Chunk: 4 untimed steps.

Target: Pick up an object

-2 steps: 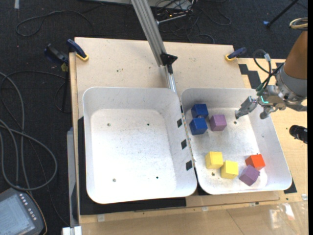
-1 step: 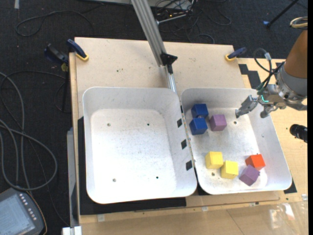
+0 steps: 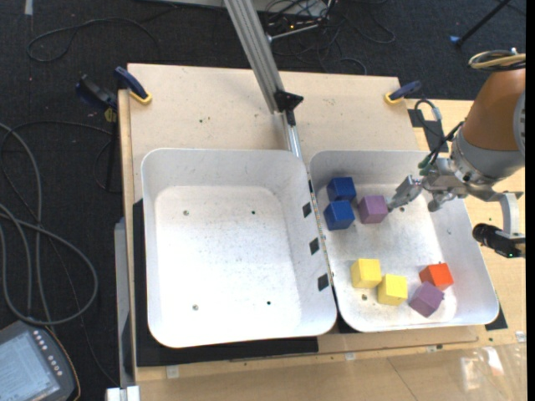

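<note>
I judge I am in the approach step: my gripper (image 3: 405,192) hangs just right of the purple cube (image 3: 372,209) in the right bin (image 3: 468,307) (open or closed, I cannot tell), and next it must descend over the cube.

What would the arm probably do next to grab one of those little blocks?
Probably ease left and down onto the purple cube: the gripper hangs just right of it, apart from it, and nothing sits between its fingers.
</note>
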Available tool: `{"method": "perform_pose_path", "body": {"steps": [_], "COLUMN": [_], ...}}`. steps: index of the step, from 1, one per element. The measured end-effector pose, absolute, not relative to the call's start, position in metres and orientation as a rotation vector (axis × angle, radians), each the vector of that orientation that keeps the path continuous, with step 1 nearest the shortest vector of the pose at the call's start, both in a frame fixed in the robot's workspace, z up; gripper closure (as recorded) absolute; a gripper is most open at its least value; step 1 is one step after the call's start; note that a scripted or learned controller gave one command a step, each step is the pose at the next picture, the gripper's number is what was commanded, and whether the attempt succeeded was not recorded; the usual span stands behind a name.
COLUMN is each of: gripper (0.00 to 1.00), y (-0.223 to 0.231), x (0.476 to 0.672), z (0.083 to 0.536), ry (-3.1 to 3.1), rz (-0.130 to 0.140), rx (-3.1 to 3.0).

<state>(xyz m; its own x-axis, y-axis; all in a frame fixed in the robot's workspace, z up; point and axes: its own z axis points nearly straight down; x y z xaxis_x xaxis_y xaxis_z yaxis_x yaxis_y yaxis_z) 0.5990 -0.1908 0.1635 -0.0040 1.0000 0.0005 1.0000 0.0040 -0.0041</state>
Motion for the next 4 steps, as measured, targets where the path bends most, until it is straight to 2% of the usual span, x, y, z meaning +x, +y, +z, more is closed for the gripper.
{"method": "perform_pose_path", "body": {"steps": [1,2,3,4], "gripper": [0.0,0.0,1.0,1.0], "y": [-0.193,-0.194,-0.193,-0.189], "x": [0.607,0.61,0.612,0.607], "z": [0.123,0.118,0.128,0.189], "ry": [-2.233,-2.237,-2.241,-2.23], "rz": [-0.011,-0.016,-0.019,-0.005], "rx": [-2.229,-2.233,-2.233,-2.222]}}
